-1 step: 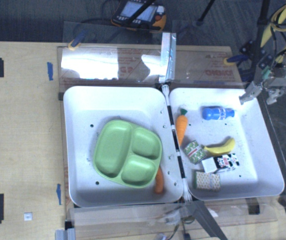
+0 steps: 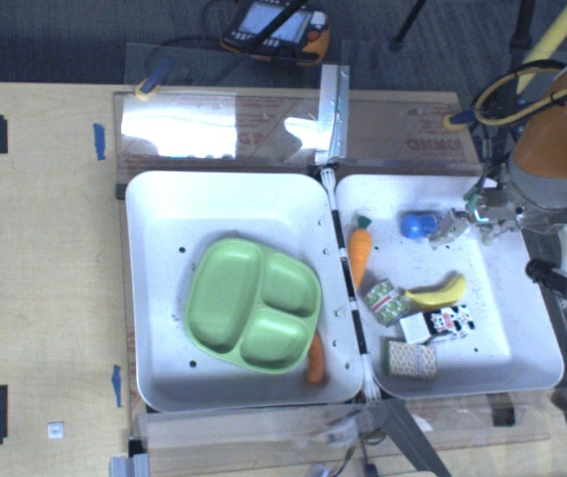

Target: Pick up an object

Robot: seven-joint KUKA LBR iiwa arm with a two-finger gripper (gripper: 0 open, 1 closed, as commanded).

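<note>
The right bin (image 2: 521, 361) holds several small items. An orange carrot (image 2: 360, 252) lies by its left wall, and a blue object (image 2: 419, 226) sits near the back. A yellow banana (image 2: 441, 292), a green packet (image 2: 383, 302), a cow-patterned carton (image 2: 443, 324) and a tan box (image 2: 411, 359) cluster in the middle and front. My gripper (image 2: 456, 229) is low at the back right of this bin, just right of the blue object. Nothing is visibly held.
The left bin (image 2: 154, 266) holds a green divided plate (image 2: 253, 304), with a second orange carrot (image 2: 315, 359) by its right edge. The arm (image 2: 551, 152) enters over the right bin's far right corner. A clear sheet and a handheld device lie behind the bins.
</note>
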